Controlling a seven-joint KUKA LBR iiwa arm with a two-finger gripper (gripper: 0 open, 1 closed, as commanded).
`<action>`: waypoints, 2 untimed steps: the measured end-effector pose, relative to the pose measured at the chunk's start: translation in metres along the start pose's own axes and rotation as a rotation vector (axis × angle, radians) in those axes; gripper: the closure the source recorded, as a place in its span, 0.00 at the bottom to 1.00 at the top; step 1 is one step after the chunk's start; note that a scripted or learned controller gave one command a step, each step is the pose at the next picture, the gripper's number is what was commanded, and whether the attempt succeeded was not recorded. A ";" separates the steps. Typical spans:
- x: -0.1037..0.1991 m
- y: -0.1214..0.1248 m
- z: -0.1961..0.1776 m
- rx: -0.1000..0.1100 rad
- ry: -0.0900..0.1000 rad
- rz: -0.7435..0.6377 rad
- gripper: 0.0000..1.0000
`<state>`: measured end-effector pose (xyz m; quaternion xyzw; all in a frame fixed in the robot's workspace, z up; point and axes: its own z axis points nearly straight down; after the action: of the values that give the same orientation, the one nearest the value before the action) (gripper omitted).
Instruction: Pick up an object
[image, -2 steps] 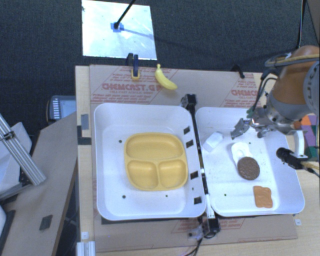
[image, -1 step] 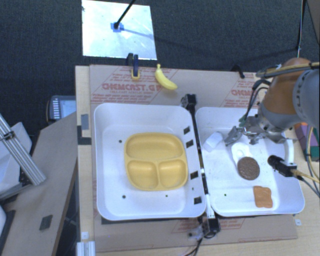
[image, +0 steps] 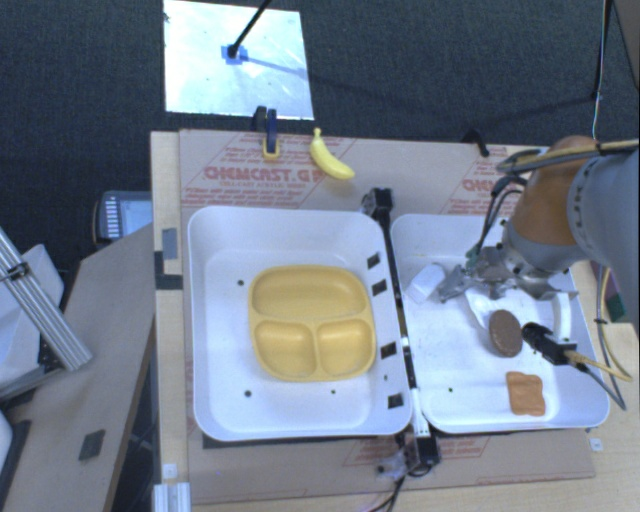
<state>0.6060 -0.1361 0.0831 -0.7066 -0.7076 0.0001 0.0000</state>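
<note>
The gripper (image: 478, 287) is down low in the right bin (image: 440, 390), near its back edge. Its fingers look spread wide, with nothing between them. A small white block (image: 425, 281) lies just beside one finger. A brown round thing (image: 505, 332) lies near the gripper. An orange-brown piece (image: 525, 392) sits by the bin's front right corner.

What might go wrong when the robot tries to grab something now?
1. The gripper sits right beside a small pale object near the right bin's inner wall. It might shove the object against the wall instead of lifting it.
2. The brown round thing seems to lie flat, so it could slip out of a pinch.
3. That brown thing is close under the arm, which might knock it aside.
</note>
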 end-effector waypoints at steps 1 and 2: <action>-0.001 0.004 -0.017 -0.015 -0.003 0.000 1.00; -0.002 0.011 -0.081 -0.009 -0.002 -0.002 1.00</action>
<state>0.6173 -0.1382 0.1643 -0.7058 -0.7084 -0.0023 -0.0037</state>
